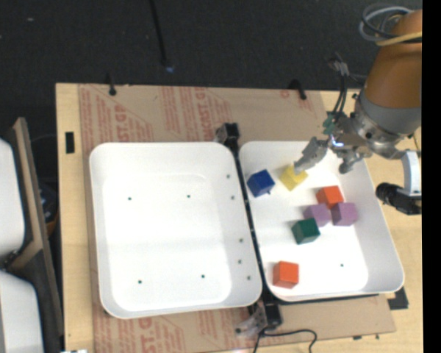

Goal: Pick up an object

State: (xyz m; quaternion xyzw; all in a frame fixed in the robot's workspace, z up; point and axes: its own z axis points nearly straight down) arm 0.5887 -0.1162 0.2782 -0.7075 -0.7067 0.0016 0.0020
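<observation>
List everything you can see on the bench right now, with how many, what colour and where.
Bins: two, white, side by side on the bench.
Blue block: one, right bin, upper left.
Yellow block: one, beside the blue one, under the gripper.
Orange blocks: two, one mid-right, one at the near edge.
Purple blocks: two, mid-right, close together.
Green block: one, centre of right bin.
Arm: one, grey and orange, from the right.
Gripper: one, over the yellow block.

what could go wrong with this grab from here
The gripper hangs above the yellow block with one finger reaching toward it, so it may only nudge the block toward the blue block rather than grip it. The purple blocks and orange block sit clustered, so a grab there could catch two.
</observation>
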